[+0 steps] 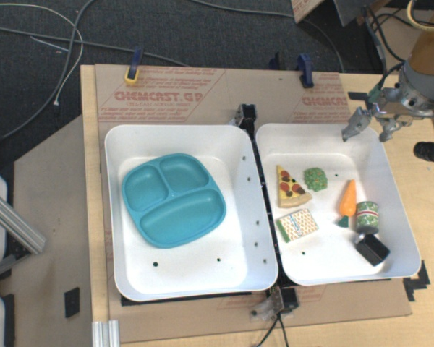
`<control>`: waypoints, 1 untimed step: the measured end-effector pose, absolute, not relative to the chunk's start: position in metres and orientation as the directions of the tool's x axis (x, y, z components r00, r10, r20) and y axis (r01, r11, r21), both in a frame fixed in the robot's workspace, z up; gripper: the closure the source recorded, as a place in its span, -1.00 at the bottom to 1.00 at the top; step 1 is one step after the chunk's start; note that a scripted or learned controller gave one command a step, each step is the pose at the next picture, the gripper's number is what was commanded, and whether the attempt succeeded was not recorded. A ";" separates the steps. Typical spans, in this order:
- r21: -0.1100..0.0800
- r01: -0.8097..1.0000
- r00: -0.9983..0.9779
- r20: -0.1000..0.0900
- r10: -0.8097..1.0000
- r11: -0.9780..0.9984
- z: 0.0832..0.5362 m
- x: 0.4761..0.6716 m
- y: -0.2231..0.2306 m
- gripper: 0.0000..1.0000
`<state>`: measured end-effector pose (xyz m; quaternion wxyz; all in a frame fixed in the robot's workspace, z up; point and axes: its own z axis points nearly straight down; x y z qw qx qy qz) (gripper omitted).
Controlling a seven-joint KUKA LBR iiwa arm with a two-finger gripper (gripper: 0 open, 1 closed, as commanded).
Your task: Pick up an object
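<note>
You are hovering the open, empty two-finger gripper [370,127] at the right white bin's [403,215] one-o'clock rim, so descend squarely over the orange toy carrot [347,198].

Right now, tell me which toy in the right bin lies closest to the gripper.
The green broccoli. It sits highest in the right bin, just below and left of the gripper; the pizza slice, carrot and the others lie farther away.

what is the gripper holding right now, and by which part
Nothing. The gripper hangs open above the right bin's far edge, nothing between its fingers.
</note>
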<state>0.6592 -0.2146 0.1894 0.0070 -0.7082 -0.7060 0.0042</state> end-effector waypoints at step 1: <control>0.000 1.000 0.000 0.000 1.000 0.000 0.200 0.663 -0.214 -1.00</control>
